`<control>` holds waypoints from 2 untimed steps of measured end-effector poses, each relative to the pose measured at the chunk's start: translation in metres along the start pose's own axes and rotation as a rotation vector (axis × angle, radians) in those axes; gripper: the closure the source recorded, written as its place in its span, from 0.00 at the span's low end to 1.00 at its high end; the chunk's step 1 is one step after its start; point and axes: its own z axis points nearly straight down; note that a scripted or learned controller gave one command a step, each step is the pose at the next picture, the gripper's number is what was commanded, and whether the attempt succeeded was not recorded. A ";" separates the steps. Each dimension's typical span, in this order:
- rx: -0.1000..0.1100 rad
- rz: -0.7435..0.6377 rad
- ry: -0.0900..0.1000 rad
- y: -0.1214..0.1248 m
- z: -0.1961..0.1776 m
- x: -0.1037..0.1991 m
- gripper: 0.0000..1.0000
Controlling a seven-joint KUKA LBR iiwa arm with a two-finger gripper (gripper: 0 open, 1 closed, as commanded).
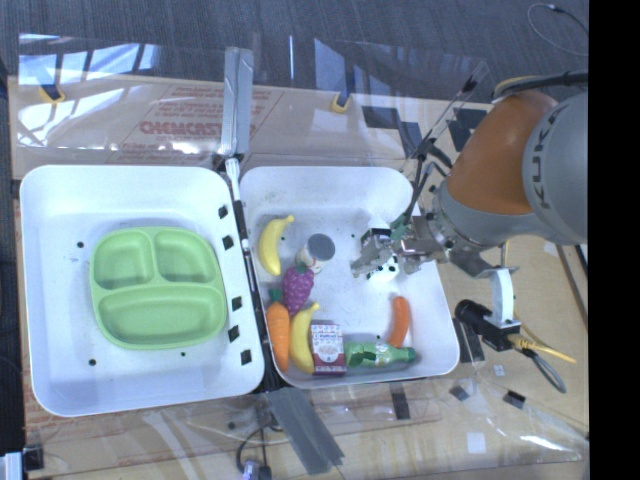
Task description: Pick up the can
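Closest to us is the arm [510, 168], its orange band large at the right of the frame. It reaches left over the right bin [350, 200]. The gripper [378, 260] hangs over the bin's bare middle right. We see nothing held in it, and glare and clutter keep us from telling how wide it stands.

The can [320, 246] stands in the upper middle of that bin, showing us its grey top. It is left of the gripper and apart from it, just right of a banana [272, 245] and just above the grapes [297, 287]. Its sides are hard to make out.

Along the bin's lower edge lie a carrot [278, 335], a second yellow fruit [300, 336], a red carton [326, 349] and a green bottle [382, 356]. An orange piece [400, 320] lies above the bottle.

At left, the left bin [60, 218] holds a green plate [155, 288] with three wells.

Both bins sit on a wooden bench [560, 418]. A clear sheet [150, 118] with red print across the top throws bright reflections. Dark carpet [300, 8] fills the top of the frame.
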 end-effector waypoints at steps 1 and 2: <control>-0.003 0.086 -0.002 0.057 -0.019 0.000 0.00; -0.002 -0.073 -0.001 0.117 0.087 0.015 0.00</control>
